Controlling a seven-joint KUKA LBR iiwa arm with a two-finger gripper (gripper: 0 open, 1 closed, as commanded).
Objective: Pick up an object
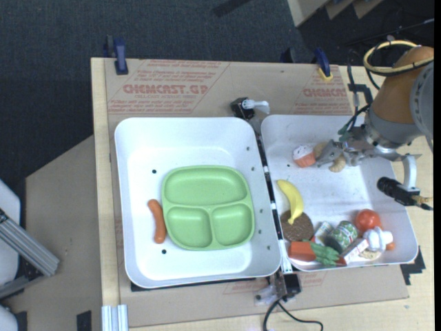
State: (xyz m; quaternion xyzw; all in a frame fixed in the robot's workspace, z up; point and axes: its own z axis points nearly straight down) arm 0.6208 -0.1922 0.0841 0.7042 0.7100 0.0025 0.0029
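Camera view: nearest, a heap of toy food [341, 243] crowds the right bin's [331, 133] front corner, a banana [292, 198] behind. Farther back, the gripper [333, 155] hangs low beside an orange-and-white piece [304, 156]; whether it grips is unclear.

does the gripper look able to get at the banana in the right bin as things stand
Probably yes. The banana lies on bare bin floor in the right bin, with open space above it and nothing stacked on it. Only its lower end touches the brown round item. The gripper sits nearby in the same bin.
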